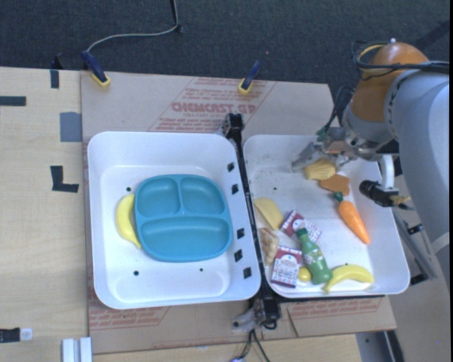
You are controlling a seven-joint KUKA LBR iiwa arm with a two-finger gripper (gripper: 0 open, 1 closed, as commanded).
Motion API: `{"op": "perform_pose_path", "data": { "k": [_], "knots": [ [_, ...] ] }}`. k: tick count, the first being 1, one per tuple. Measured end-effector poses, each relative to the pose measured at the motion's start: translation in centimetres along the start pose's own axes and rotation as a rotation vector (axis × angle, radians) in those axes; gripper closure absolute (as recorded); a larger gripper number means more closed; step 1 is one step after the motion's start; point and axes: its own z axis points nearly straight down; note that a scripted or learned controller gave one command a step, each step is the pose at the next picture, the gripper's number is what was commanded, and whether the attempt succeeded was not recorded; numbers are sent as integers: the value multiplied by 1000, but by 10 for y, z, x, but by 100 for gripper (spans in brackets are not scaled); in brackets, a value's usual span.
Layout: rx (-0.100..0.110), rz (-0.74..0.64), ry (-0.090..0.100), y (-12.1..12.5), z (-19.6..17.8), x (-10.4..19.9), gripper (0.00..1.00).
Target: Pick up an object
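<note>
Table (30, 202): pale wood surface, black tape marks at left; a brown cardboard sheet (158, 104) under the bins, printed in red with a word that looks like "CHEMCAST", held by two yellow-and-blue clamps at its far edge.

Left bin (106, 277): shallow white plastic, rounded corners. Holds a blue sectioned tray (183, 217), smooth plastic with three compartments, and a yellow banana (125, 219) tucked against the tray's left edge, curved, long axis near to far.

Right bin (389, 266): same make. Contents: an orange carrot (352, 219), tapered, long axis slanting from far-left to near-right with the tip pointing near-right; a green bottle (312, 256) with a red cap and a label too small to read; a second banana (349, 277) at the near edge; two small red-and-white packets (287, 266), print unreadable; a pale yellow wedge (268, 213); tan bread-like pieces (326, 173) at the far side.

Hand (326, 154): grey metal, low over the bread-like pieces at the bin's far side. Whether it is parted or holds anything cannot be told.
</note>
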Motion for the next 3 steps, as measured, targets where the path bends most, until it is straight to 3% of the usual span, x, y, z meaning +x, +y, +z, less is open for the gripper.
{"op": "perform_pose_path", "data": {
  "k": [1, 2, 3],
  "knots": [
    [5, -1, 0, -1, -6, 0, 100],
    [12, 1, 6, -2, -53, 58, 100],
    [14, 1, 6, -74, -95, 131, 100]
  ]
}}
